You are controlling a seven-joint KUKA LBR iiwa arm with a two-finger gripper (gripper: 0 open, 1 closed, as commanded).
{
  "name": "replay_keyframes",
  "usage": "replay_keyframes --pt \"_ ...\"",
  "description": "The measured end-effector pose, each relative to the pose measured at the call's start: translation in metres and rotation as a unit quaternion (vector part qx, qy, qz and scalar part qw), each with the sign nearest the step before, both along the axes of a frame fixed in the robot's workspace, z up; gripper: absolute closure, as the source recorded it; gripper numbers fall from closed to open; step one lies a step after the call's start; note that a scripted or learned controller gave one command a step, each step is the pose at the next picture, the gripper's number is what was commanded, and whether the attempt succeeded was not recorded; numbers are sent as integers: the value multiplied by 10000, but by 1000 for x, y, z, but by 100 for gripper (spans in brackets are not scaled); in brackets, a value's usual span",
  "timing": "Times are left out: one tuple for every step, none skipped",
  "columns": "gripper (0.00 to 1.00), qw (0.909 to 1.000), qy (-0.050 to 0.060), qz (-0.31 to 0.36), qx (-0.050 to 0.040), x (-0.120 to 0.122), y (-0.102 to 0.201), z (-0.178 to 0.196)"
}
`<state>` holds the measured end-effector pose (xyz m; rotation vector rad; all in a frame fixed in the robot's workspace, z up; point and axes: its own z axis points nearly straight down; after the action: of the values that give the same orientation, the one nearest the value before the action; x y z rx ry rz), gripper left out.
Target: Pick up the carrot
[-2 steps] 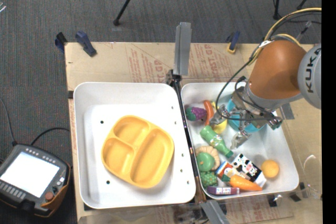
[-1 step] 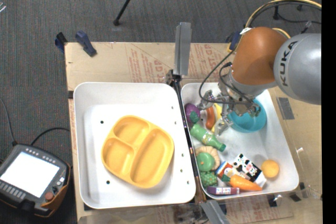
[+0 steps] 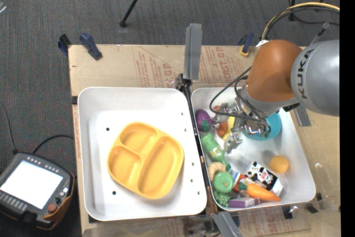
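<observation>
The carrot (image 3: 262, 192) lies lengthwise along the right bin's (image 3: 299, 147) near wall, well apart from the pincer (image 3: 236, 139) (released, grasping nothing) hanging toward that bin's far side.

Cardboard-topped bench (image 3: 133, 64), two white bins (image 3: 89, 119) (image 3: 302, 175) side by side

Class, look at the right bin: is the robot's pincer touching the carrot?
Apart. The camera view shows the pincer up near the middle of the right bin, while the carrot lies by the bin's near edge, with bare white floor plainly between them.
</observation>
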<state>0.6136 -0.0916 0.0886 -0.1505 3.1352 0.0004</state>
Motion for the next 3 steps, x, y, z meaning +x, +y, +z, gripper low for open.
replay_keyframes --pt "100 10000 -20 17 2 2 1 11" --pt "100 9983 -36 579 -9 -22 -16 94" --pt "100 9962 -39 873 -22 -14 -98 170"
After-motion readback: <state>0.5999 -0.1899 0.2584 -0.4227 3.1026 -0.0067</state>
